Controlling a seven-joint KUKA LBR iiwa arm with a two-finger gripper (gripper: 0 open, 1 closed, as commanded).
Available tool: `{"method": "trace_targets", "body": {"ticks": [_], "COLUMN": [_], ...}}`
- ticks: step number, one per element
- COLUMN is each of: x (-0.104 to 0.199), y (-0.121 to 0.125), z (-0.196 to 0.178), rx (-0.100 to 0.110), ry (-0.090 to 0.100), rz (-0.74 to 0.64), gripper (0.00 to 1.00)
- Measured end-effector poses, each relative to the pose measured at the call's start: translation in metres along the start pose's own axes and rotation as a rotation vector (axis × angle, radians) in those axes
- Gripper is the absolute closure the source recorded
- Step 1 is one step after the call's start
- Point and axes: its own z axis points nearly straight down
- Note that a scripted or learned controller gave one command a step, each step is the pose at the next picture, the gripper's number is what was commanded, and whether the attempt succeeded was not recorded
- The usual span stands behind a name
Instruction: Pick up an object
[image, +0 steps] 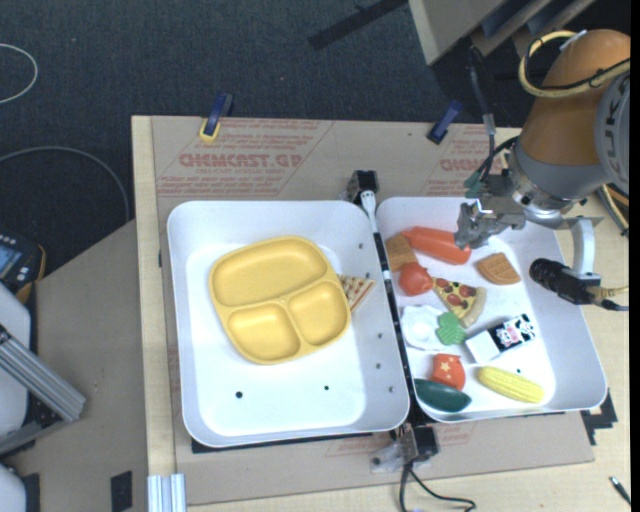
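Counter (300, 140): carries two white bins side by side.
Left bin (200, 380): holds a yellow divided plate (278, 298).
Right bin (585, 365): toy foods.
Pincer (470, 235): touching the carrot (435, 243); finger state unclear.

A single camera sits above the bench (300, 140) and looks down at a slant, from the near long side toward the far edge. It stands far enough back to take in both white bins whole: the left bin (190, 330) lies left of centre, the right bin (585, 375) just beside it. Dark floor shows beyond the bench's far edge. The arm (570, 120) enters from the upper right, over the right bin's far corner.
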Motion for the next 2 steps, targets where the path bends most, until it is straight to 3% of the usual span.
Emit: {"method": "trace_targets", "body": {"ticks": [2], "x": [0.0], "y": [-0.009], "z": [-0.019], "rx": [-0.006], "ry": [-0.001], "rz": [0.0], "gripper": [1.0]}}
